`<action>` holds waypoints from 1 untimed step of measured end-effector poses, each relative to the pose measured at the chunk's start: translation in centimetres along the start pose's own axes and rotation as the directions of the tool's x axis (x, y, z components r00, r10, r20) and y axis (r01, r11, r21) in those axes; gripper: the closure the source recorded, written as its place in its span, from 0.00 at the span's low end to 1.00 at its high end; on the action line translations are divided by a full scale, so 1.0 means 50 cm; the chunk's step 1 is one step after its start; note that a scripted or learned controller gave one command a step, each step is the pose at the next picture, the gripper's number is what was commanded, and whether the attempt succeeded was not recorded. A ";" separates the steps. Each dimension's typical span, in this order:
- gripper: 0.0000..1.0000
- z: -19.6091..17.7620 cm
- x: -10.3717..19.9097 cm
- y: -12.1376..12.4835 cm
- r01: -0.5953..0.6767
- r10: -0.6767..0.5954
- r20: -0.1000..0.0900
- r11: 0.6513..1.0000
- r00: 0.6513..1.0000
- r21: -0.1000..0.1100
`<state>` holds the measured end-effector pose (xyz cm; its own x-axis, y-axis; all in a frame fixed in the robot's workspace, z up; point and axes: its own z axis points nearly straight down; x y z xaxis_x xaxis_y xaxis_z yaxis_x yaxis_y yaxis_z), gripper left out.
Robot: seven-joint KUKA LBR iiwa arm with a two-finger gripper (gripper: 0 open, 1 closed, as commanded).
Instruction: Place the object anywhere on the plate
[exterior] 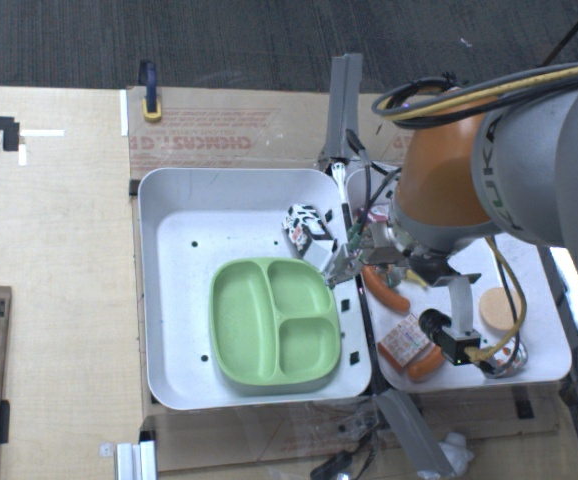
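A green divided plate (274, 320) lies in the left bin (169, 268), toward its front right. Just behind the plate's far right corner sits a small black-and-white toy (304, 225). My gripper (341, 261) hangs low over the wall between the two bins, right beside the plate's far right corner and a little in front of the toy. Nothing shows between its tips. The grey and orange arm covers much of the right bin's back half.
In the right bin (544, 353) lie an orange-red sausage (386, 289), a red-and-white packet (405, 339) over an orange piece (425, 364), and a round tan disc (496, 309). Cables hang around the wrist. A blue-handled clamp (149, 90) sits on the bench behind the left bin.
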<state>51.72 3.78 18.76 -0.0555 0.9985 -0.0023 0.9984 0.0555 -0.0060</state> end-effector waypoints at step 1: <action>0.00 -0.052 0.242 -0.063 0.196 -0.196 0.001 0.981 0.981 0.000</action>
<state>47.89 15.69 21.34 -0.2500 0.9682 -0.0026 0.9682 0.2500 -0.0066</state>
